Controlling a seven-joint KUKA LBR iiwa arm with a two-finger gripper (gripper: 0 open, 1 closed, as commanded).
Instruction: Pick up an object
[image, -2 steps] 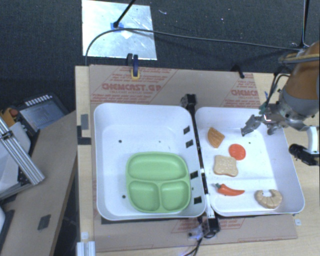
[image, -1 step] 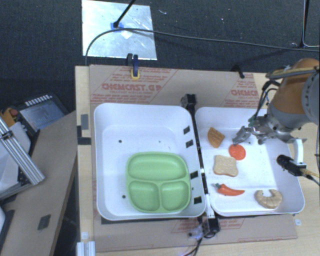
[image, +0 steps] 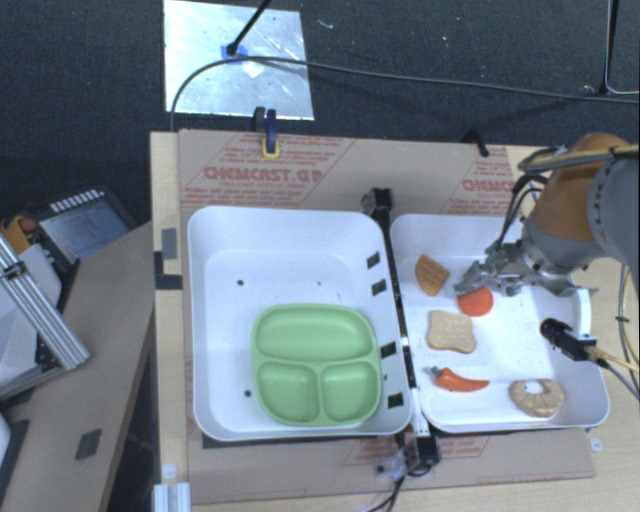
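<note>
Camera view from above gives me both white bins side by side on the bench. From my seat, the arm (image: 590, 200) comes in from the right, grey with its orange band, and reaches over the right bin (image: 590, 400). Its gripper (image: 487, 280) sits low at the far left part of that bin, right over a round red piece (image: 477, 301) that looks like a tomato slice. I cannot tell whether the gripper is spread or pressed together, nor whether it touches the red piece; the tip is too dark and small to read.

Left of the gripper lies an orange-brown wedge (image: 432, 275), close to the bin's left wall. Just nearer than the red piece is a tan bread slice (image: 451, 332). Nearer still, a small orange carrot (image: 458, 379) lies along the bin floor, and to its right, at the near right corner, rests a pale bagel-like ring (image: 537, 397).

My left bin (image: 230, 240) holds a green divided tray (image: 316, 362) with three compartments, set toward the near right part of it. A yellow clamp (image: 270, 135) grips the far edge of the cardboard sheet (image: 330, 170) under both bins
</note>
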